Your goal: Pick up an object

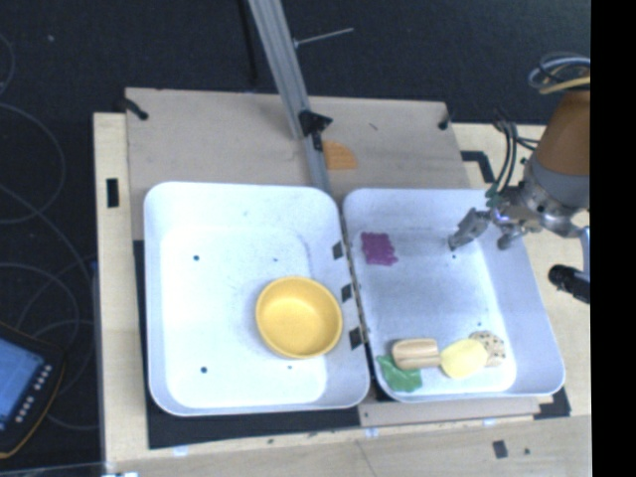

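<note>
Approach stage: nothing has been grasped, and a target is yet to be reached.

The two-finger gripper (484, 229) is seen spread apart and empty above the right white bin (517, 296), near its far right edge. A purple flat piece (379, 248) lies nearby to its left; a tan wooden cylinder (414, 353), yellow rounded lump (462, 359) and green scrap (397, 374) are clustered at the near wall. A descent over one item is judged necessary next.

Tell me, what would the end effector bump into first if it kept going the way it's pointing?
Probably the bare white floor of the right bin. The end effector points down and leftward, with no object directly ahead. The purple piece lies further left, though depth is hard to judge.
</note>
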Action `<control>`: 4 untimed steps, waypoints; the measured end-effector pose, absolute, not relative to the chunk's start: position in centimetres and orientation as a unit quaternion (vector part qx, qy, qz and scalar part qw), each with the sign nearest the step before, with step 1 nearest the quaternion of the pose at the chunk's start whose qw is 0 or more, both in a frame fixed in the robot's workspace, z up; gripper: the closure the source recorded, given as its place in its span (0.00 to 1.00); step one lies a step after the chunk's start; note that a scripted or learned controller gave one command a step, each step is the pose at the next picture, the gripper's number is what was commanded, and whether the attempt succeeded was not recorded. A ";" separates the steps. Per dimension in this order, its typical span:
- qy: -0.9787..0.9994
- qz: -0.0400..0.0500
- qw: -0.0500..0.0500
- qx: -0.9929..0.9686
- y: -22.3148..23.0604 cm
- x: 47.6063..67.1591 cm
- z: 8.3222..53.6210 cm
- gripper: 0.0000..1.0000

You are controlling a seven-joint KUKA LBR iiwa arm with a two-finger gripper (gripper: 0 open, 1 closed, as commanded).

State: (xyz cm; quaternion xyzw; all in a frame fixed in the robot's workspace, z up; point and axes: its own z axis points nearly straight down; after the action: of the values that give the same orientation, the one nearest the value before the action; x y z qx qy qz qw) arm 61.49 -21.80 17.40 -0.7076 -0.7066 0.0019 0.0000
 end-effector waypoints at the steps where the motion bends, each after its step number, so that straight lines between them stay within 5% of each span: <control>1: -0.706 0.002 0.001 -0.708 -22.2 61.6 11.1 0.00; 2: -0.706 0.000 -0.003 -0.708 -22.3 61.9 12.7 1.00; 4: -0.708 -0.002 -0.003 -0.706 -22.0 62.4 23.9 1.00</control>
State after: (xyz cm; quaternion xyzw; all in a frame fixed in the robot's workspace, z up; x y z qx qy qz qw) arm 62.37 -22.00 23.91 -0.7058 -0.7084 -0.0020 -0.0035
